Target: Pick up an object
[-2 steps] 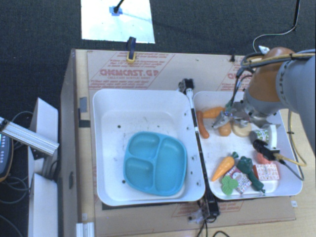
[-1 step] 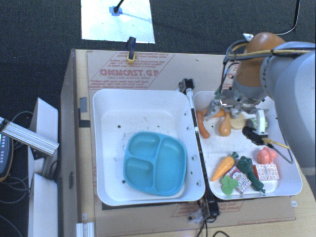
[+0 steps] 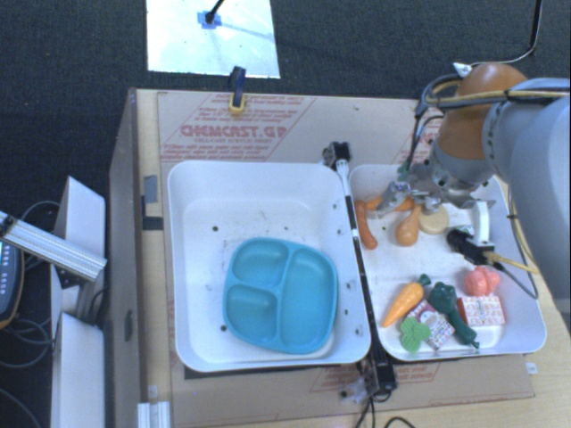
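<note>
Currently I am hovering my gripper (image 3: pixel 412 194) over the right bin's (image 3: pixel 526 333) far end, just above a tan drumstick-shaped toy (image 3: pixel 409 226); finger state: cannot tell. Blue divided plate (image 3: pixel 281 295) is lying in left bin (image 3: pixel 192 239).

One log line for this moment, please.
gripper: low over right bin, near drumstick | grasp: unconfirmed | blue tray: left bin

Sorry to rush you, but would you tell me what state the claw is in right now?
Claw: cannot be told. It sits low over the right bin, near the toy drumstick.
</note>
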Controlling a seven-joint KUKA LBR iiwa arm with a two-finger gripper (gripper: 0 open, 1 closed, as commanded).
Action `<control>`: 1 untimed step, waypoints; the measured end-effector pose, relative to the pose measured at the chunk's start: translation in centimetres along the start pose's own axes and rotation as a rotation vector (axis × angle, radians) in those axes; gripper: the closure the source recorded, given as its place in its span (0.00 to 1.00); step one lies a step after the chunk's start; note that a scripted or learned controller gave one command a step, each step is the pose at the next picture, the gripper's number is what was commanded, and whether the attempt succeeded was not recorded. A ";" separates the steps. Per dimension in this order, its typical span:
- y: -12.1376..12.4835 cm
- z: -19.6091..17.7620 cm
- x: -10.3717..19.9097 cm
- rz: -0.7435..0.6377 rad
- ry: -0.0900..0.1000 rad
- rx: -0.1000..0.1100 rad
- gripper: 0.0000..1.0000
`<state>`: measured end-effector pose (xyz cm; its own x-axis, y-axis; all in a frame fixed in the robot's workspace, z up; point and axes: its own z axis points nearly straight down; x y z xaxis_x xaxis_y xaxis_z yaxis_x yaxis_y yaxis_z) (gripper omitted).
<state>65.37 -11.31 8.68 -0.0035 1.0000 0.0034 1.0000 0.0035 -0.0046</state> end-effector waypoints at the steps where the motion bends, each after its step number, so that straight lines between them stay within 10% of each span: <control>1: -2.2 -0.2 -0.3 0.000 -0.007 -0.017 0.00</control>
<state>63.15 -11.64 8.89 -0.0031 1.0000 -0.0032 0.9999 0.0031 0.0127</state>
